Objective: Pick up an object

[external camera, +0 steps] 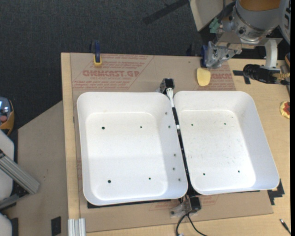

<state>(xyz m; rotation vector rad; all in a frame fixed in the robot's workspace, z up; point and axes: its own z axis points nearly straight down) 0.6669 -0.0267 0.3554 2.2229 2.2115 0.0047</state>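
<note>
A small pale yellow object (203,77) lies on the brown board just beyond the far rim of the right bin (258,138), outside both bins. My gripper (213,59) hangs at the top right of the camera view, just above and slightly right of the yellow object, with the grey arm and its orange band (258,4) rising behind it. Nothing can be seen held in the gripper. The left bin (85,138) sits beside the right one, their rims meeting at the middle.
A blue and yellow clamp (97,52) grips the board's far left edge. A black clamp (167,85) sits where the bins meet at the back. Black hardware (258,73) lies at the right, and a metal rail (18,175) at the left.
</note>
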